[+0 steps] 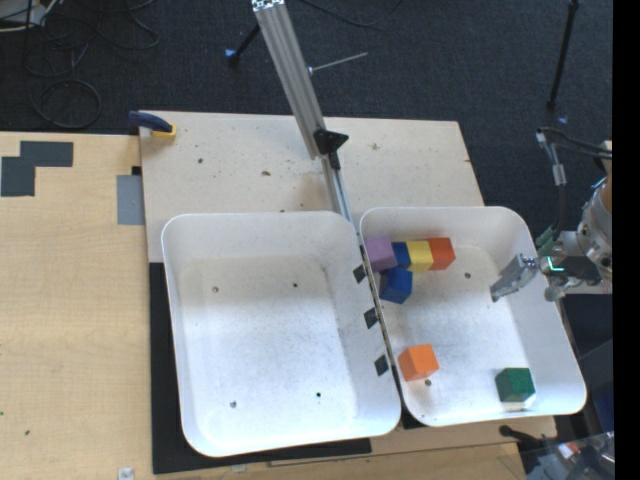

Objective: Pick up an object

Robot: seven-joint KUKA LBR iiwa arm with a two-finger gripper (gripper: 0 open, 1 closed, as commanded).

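Several small blocks are seen in the right bin [535,258]. A purple block [378,252], a blue block [397,284], a yellow block [420,254] and a red-orange block [441,252] are crowded together against the wall shared with the left bin [200,258]. An orange block [418,361] lies alone lower down, near that same wall, and a green block [515,383] sits apart in the near right corner. The pincer [512,278] is seen over the right rim of that bin, with nothing between its fingers; whether it is wide or narrow cannot be told from this slant.

The blocks are judged to be light, stiff and smooth-faced, so a firm squeeze on two opposite flat sides should be tolerated without damage. The green block is judged the easiest to take, being nearest and free on most sides, though the bin wall beside it may be struck. The clustered blocks are best avoided, since finger room between them is lacking.
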